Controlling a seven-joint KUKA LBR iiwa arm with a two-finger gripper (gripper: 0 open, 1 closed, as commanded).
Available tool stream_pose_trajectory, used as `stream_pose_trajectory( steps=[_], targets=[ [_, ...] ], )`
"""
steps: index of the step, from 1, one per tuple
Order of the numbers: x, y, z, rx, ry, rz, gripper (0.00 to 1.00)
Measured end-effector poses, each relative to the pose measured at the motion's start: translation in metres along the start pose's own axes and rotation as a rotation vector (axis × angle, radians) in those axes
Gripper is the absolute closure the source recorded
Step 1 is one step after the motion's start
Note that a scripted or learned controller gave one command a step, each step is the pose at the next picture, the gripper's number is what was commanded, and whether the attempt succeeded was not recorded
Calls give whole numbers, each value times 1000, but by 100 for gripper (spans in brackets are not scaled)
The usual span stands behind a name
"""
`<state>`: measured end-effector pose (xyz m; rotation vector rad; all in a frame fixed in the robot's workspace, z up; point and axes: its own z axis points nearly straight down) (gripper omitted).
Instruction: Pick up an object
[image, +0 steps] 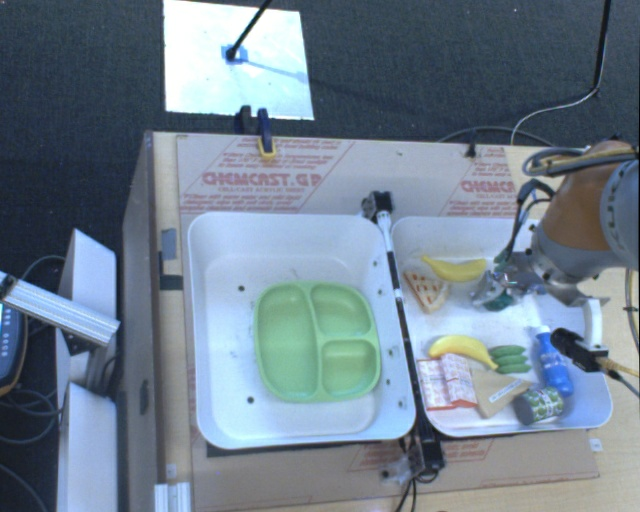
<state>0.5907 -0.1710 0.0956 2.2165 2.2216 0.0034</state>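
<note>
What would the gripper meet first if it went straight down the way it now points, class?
Probably the bare floor of the right bin. The gripper hangs just right of the upper banana, so it might brush that; depth is unclear.

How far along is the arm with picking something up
Done: the gripper has reached into the right bin, beside the upper banana. In hand: nothing visibly held. Left: grasp and lift an item; the bananas, blue bottle and can all lie in the bin.
</note>
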Motion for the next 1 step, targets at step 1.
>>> stream_pose_trajectory(
  steps=[1],
  targets=[
    [84,-35,-77,1,2,-2,100]
  ],
)
